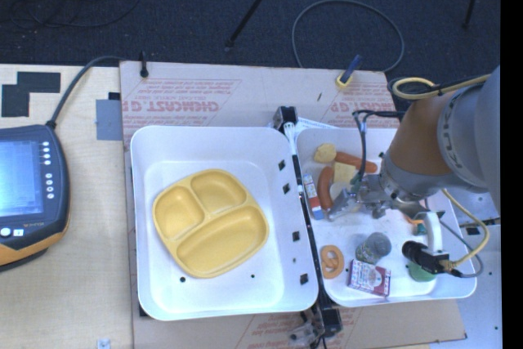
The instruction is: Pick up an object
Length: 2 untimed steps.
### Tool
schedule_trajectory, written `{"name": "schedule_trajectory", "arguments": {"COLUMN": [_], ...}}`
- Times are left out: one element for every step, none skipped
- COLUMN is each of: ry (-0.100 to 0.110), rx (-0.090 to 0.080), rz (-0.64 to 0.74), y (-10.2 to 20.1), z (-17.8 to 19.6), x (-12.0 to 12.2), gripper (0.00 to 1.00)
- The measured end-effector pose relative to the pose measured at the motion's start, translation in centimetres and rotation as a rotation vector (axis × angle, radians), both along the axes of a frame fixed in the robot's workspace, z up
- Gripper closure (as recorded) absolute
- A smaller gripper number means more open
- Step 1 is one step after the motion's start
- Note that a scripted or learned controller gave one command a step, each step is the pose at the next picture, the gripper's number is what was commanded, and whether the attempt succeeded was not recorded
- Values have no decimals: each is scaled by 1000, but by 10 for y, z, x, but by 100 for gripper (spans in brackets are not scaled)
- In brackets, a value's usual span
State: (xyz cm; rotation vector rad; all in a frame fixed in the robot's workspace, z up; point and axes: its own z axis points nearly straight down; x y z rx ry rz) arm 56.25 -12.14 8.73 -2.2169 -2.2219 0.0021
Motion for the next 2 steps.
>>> {"name": "schedule_trajectory", "arguments": {"ry": [0, 3], "rx": [1, 4], "rz": [-7, -8], "y": [-20, -20], "z": [1, 10], "x": [-89, -87], "gripper": [0, 100]}}
